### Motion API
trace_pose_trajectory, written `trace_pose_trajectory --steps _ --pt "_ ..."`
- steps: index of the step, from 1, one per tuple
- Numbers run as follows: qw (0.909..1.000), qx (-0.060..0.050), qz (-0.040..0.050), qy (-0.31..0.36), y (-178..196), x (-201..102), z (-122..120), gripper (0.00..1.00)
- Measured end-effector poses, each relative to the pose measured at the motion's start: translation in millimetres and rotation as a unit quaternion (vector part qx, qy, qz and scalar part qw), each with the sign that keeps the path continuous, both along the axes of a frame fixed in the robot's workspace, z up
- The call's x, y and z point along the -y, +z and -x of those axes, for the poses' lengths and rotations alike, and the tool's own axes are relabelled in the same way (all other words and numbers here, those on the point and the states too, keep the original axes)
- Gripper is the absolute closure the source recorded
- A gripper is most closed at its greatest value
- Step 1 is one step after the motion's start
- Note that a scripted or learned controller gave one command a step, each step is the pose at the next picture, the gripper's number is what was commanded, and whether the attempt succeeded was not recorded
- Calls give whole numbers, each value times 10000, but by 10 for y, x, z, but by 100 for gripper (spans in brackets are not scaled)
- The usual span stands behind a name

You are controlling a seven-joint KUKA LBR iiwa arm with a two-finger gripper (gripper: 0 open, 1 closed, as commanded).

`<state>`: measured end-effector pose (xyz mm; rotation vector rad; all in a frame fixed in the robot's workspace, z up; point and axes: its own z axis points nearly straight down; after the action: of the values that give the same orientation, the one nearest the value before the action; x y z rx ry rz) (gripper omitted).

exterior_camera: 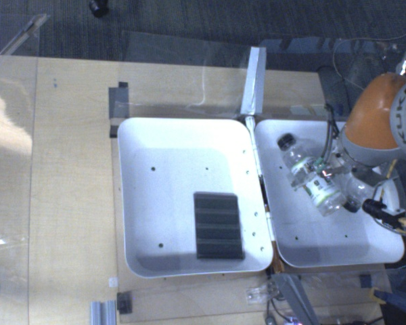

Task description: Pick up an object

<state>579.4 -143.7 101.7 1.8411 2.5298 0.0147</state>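
The end effector is lowered into the right bin directly over a clear plastic bottle; finger state cannot be determined, so the grasp is unconfirmed and the lift remains outstanding.

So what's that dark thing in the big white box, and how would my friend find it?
Look at the left white bin, the one away from the robot arm. Near its front edge lies a flat black ridged block, a rectangle with grooves across it. It is the one dark, solid thing there; the clear plastic bottle sits in the right white bin and is see-through.
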Motion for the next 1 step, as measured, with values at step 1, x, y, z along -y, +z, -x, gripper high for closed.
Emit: trace_pose_trajectory --steps 1 --pt "10000 -50 3 -5 840 -990 -233 100"
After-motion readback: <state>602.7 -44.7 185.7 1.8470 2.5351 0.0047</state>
